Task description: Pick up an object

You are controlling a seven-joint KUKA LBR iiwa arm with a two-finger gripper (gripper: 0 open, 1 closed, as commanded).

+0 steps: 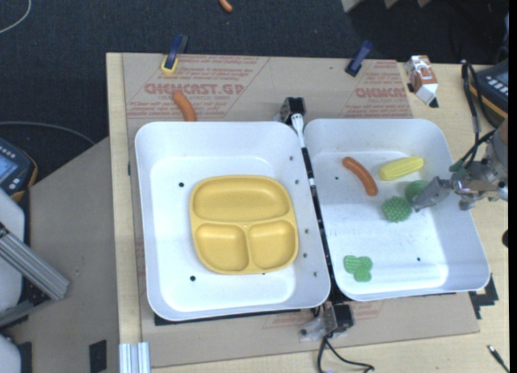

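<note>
Two gripper (pixel 426 194) fingers spread open beside a bumpy green toy (pixel 396 209).

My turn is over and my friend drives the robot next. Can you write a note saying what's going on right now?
Gripper: low in the right bin, by its right wall, next to the round green toy. I can't tell if it is open or shut, and nothing can be seen held.
Things: corn cob and sausage at the back of the right bin, a leafy green piece near its front. A yellow divided tray sits in the left bin.
Done: nothing lifted yet.
Left: grab one toy and lift it.
</note>
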